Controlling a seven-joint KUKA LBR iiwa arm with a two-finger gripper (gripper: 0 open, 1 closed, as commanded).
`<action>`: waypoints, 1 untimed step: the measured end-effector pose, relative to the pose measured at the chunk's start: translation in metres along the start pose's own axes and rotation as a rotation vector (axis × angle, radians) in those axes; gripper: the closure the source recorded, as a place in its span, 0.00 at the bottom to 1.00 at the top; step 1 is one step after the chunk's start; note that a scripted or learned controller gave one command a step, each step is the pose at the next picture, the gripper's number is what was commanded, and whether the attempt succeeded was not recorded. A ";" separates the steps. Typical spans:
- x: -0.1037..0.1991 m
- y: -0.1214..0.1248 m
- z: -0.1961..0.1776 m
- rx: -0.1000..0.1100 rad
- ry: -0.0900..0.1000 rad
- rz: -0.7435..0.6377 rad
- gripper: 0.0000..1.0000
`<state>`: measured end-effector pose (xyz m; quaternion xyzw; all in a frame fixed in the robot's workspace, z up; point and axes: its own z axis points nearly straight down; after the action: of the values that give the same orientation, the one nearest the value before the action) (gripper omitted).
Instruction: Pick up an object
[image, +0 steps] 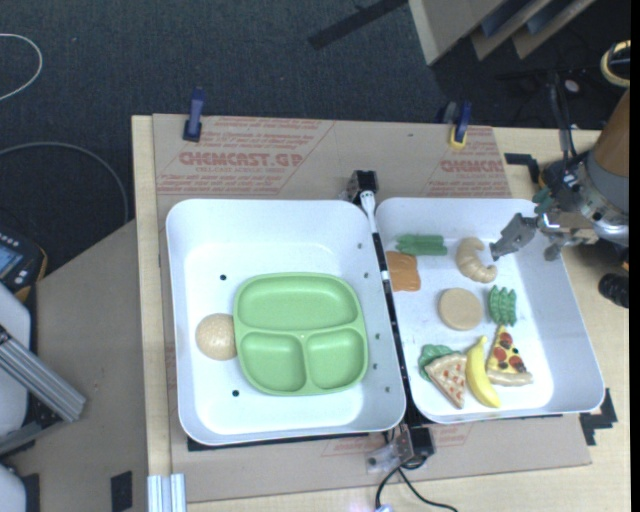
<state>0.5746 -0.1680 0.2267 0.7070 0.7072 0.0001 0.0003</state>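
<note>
On the counter, the left bin holds a round tan bun near its left wall, touching the left edge of a green divided plate that sits in the middle of the bin.

The right bin holds the toy food. Along its left side lies an orange slice, with a green bean pod just beyond it toward the far edge. Right of those sit a croissant and, nearer, a round tan cookie. A small green leafy piece lies just right of the cookie. At the near end, a pizza wedge with a green rim, a banana and a second pizza slice lie close together.

The hand reaches in from the right and hangs just right of the croissant, above the bin's far right part. Its fingers look spread apart, with nothing between them.
</note>
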 end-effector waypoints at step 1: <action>0.018 -0.067 -0.112 -0.011 -0.002 -0.001 0.00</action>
<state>0.5073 -0.1503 0.3383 0.7068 0.7074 0.0034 0.0051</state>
